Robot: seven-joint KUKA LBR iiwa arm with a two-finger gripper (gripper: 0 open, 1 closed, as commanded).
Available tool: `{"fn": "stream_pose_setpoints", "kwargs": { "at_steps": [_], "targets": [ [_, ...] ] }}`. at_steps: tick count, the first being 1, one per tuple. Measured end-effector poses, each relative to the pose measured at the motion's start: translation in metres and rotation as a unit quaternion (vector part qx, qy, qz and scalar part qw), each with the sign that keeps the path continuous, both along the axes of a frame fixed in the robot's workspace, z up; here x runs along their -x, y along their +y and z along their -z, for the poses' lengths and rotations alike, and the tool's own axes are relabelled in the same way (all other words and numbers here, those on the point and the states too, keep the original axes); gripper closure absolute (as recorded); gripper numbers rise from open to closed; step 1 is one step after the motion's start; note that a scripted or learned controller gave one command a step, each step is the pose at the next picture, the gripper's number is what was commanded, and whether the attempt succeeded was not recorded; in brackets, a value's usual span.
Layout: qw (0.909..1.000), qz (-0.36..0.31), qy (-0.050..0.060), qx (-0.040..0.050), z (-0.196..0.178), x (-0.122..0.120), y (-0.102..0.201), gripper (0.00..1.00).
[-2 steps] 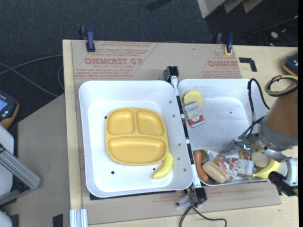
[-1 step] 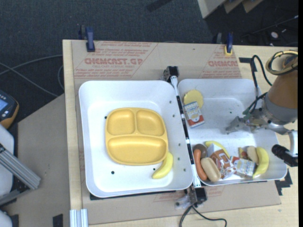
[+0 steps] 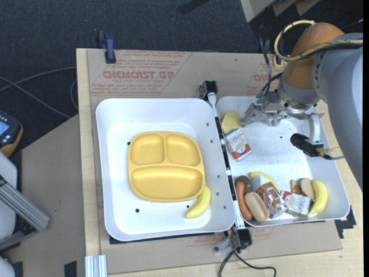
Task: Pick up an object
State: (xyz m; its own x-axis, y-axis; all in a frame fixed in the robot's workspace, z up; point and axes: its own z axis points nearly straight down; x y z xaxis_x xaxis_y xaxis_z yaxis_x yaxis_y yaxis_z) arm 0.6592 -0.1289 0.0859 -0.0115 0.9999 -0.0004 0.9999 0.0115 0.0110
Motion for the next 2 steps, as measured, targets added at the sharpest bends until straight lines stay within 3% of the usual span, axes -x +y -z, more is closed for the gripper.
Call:
{"fn": "stream_pose_setpoints", "kwargs": {
  "at_steps": [1, 2],
  "targets": [
    [0.9999, 0.01, 0.007, -0.0009, -0.014, 0.07, -0.092, 0.0],
    [1.0, 0.001, 0.002, -0.001, 0.001, -0.011, -0.011, 0.0]
  ]
}}
